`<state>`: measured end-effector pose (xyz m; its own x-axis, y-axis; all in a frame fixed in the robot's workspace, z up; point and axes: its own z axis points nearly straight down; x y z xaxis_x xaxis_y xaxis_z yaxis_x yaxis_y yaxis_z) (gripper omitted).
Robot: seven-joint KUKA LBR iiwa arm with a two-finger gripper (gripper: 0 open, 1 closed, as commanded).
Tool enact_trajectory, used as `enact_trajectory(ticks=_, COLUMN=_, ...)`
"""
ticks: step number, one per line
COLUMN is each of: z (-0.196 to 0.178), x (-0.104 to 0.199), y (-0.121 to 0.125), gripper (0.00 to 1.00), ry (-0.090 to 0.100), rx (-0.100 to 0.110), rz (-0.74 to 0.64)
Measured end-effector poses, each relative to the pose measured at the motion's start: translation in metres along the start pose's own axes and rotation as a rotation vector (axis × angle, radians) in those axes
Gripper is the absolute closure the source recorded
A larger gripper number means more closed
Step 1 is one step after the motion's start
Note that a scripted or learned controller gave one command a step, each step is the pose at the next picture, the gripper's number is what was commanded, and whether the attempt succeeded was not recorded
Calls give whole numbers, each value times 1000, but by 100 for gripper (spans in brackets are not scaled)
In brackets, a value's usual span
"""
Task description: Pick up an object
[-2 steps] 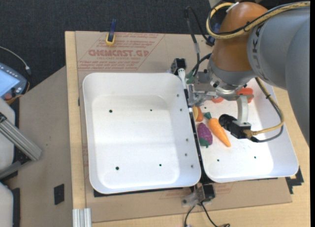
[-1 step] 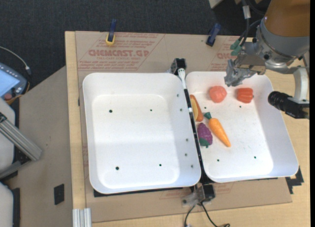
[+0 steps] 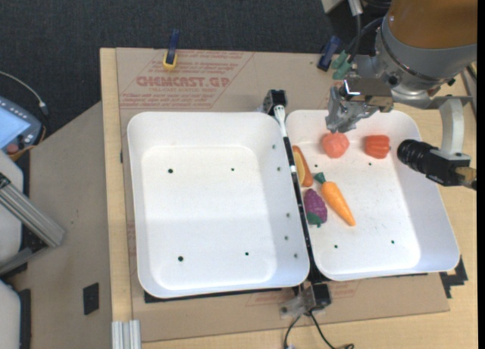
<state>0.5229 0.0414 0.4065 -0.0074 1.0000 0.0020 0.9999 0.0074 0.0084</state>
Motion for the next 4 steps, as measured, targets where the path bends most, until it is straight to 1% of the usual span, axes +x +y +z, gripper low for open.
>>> enact_trajectory(ticks=1, z=-41, x=64, y=-20, gripper=100, ry=1, rx=1, rz=-1)
enact_trajectory(ticks=2, z=-42, x=98, y=-13, gripper=100, ry=-1, rx=4, rz=3)
enact_trajectory(ticks=3, z=-63, x=169, y=0, gripper=100, ry=1, rx=3, rz=-1)
enact_trajectory(ticks=4, z=-25, x=184, y=30, gripper=100, ry=-4, rx=13, rz=5)
